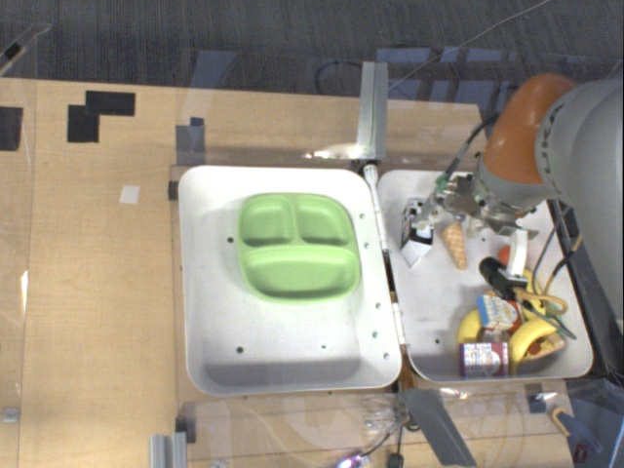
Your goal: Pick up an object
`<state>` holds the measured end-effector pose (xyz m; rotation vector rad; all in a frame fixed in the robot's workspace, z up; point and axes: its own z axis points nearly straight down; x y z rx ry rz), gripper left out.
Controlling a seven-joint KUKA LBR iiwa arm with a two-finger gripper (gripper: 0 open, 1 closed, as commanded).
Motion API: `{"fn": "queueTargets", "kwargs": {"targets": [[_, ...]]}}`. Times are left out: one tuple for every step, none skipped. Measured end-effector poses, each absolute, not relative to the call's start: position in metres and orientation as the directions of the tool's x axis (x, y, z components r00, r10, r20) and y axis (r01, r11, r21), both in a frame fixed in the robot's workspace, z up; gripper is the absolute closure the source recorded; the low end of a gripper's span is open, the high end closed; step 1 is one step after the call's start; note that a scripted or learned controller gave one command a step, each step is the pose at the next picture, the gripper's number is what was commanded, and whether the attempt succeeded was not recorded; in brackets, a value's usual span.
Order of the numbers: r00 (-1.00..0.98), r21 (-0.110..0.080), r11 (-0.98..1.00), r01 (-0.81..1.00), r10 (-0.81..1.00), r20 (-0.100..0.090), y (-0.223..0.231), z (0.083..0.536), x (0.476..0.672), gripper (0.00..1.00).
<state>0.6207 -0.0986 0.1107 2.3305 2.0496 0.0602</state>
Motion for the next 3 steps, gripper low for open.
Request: {"fn": "queueTargets", "kwargs": {"targets": [[0.119,0.055,-0.119,0.991,0.993,0.003,-0.098,0.111,0.621,0.0],[0.06,0.061,-0.06,0.996,0.998,0.003,-0.103,0.111,0.619,0.0],[0.003,0.045,-0.003,0.999,1.0,-0.007,-0.092,0.11,0.641,0.0]]}}
